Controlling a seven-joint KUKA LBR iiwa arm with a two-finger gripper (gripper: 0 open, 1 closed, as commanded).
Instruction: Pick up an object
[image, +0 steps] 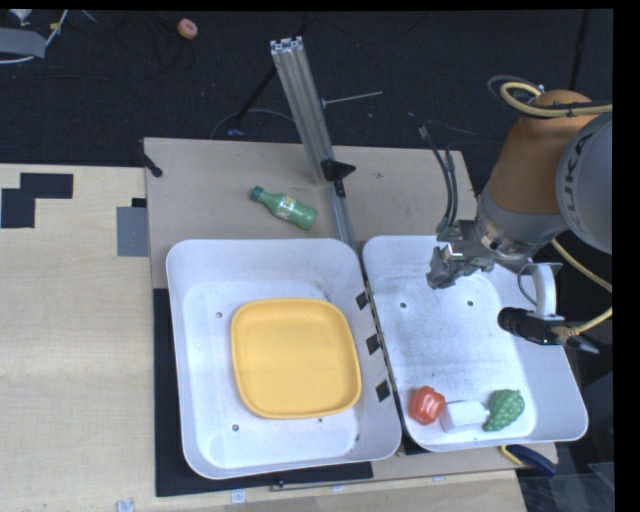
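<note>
On the table, two white bins side by side.
Left bin: yellow plate.
Right bin: red piece, white block, green piece, clustered at near edge.
Tool: over right bin's far end, well apart from cluster; grip state cannot tell.
Advice: likely go for the green piece, outermost in the cluster.
Beyond bins: green bottle lying on table.

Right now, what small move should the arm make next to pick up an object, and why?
Probably move the gripper toward the near edge of the right bin. It hangs over the bin's far end, while the red pepper, the white block and the green object lie together along the near edge. The pepper, at the end of the row, seems the easiest target.
</note>
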